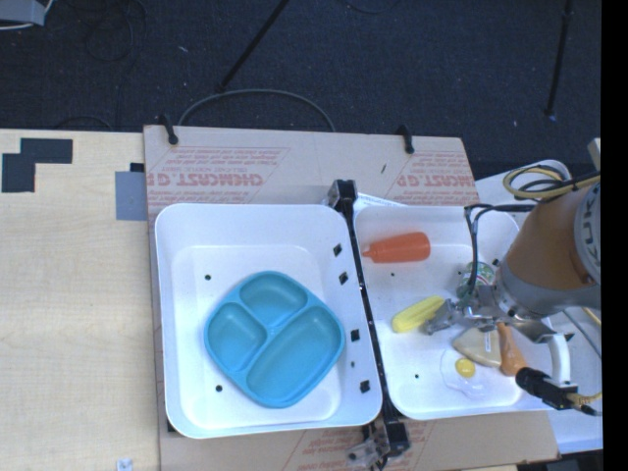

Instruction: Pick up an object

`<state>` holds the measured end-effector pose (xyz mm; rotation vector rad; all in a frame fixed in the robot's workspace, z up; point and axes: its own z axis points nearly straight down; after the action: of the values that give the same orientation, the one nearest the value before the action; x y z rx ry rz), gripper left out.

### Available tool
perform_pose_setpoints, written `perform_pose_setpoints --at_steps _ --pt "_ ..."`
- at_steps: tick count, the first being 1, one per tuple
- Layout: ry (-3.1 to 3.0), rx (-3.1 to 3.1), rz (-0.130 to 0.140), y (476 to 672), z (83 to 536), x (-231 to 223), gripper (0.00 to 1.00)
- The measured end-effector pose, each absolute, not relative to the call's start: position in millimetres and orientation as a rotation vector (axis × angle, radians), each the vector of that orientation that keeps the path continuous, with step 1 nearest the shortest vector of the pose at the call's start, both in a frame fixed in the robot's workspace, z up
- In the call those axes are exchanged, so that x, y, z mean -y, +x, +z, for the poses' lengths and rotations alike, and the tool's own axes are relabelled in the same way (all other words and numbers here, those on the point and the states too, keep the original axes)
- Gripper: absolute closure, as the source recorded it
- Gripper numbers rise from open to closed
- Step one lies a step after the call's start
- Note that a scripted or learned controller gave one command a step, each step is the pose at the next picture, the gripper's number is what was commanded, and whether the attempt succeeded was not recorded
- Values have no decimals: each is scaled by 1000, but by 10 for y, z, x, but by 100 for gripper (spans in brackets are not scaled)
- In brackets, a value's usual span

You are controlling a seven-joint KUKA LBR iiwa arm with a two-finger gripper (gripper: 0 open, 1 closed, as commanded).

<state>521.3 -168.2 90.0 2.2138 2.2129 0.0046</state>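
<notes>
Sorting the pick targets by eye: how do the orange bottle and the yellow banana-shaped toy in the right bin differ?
The orange bottle is orange-red and larger; the yellow banana-shaped toy is yellow and smaller. The bottle lies level across the bin's far part, apart from the arm; the toy lies tilted, nearer the middle, right beside the end effector. Both are elongated, lie flat, and share the right bin.

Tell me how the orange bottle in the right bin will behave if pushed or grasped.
The orange bottle lies on its side, rounded, so a push would probably roll it. It looks like smooth plastic, likely light and somewhat slippery. Its narrow neck end may make it curve while rolling.
</notes>
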Motion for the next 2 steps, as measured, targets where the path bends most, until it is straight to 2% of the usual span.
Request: perform_pose_setpoints --at_steps 1,2 --pt "2217 -2207 8 5222 1023 1691 100" --pt "2228 -2215 0 5235 1529 1803 100"
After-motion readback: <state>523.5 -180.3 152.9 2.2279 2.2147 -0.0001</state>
